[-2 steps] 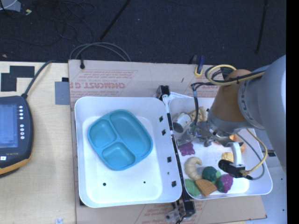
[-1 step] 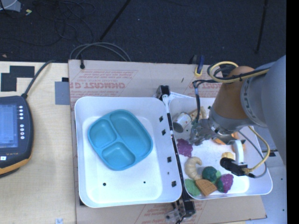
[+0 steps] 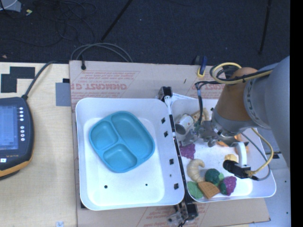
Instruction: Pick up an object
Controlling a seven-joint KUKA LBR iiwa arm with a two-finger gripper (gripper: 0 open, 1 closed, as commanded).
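My gripper [image 3: 195, 135] is lowered into the upper left part of the right bin [image 3: 265, 186], under the orange-banded wrist. Just below it lies a purple grape bunch [image 3: 188, 151]. A small silvery cup [image 3: 183, 123] rests close to its upper left. Further toward the front lie a pale croissant [image 3: 195, 167], a dark green lump [image 3: 213, 175], a tan wedge [image 3: 208, 189] and a second purple bunch [image 3: 228, 185]. Nothing is visibly held by the gripper.
The left bin [image 3: 90, 183] holds a blue divided plate [image 3: 121, 141]. A raised wall with black clips [image 3: 171, 150] separates the two bins. A small yellow piece [image 3: 230, 158] lies right of the croissant. A teach pendant [image 3: 12, 129] rests on the bench at far left.
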